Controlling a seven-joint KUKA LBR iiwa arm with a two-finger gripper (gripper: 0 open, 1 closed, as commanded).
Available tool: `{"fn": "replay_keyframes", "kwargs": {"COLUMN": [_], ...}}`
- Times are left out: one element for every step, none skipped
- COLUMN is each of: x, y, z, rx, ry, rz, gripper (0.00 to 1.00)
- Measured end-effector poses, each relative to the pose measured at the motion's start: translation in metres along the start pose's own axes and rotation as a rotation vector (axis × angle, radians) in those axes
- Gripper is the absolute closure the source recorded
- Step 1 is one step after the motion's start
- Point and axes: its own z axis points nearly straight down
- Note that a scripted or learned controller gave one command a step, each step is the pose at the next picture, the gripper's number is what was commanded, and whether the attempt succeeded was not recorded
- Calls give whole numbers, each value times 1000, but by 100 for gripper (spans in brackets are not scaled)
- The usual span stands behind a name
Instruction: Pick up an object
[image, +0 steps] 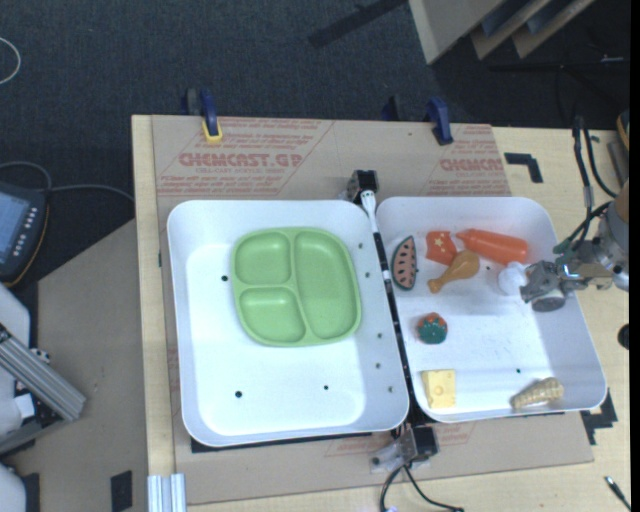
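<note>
Nearest the camera, along the front wall of the right bin (490, 350), a yellow cheese block (438, 388) was seen lying towards the bin's left corner. A tan ribbed cone (537, 396) was seen towards its right corner, well apart from the block. Further in, a small round toy in green and red (432, 328) was found close to the bin's left wall, with bare white floor to its right.

The left bin (280, 400) was occupied by a green divided plate (297, 286), which was laid flat in the middle and far part of that bin and was split into three compartments. No toy was seen on the plate.

At mid-depth, the gripper (545, 285) was placed over the right side of the right bin, just inside its right wall, with the arm's wrist (592, 262) reaching in over the rim. Whether the gripper was released or clenched could not be told, and nothing could be seen to be grasped by it. A small white object (512, 280) was seen just beside the gripper on its left; whether the two were touching could not be told.

Beyond that, a toy chicken drumstick (455, 270) was laid at a slant. A watermelon slice (403, 263) was set against the left wall. At the far end, a small orange-red piece (440, 246) and an orange carrot-like toy (493, 243) were laid side by side. All the loose objects for picking were thus held in the right bin.

Farthest off, two blue clamps (210, 108) were fixed to the board's (300, 160) rear edge.
</note>
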Motion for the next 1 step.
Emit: {"fn": "replay_keyframes", "kwargs": {"x": [-1], "y": [1], "z": [-35], "rx": [0], "ry": [0], "rz": [-2], "gripper": [100]}}
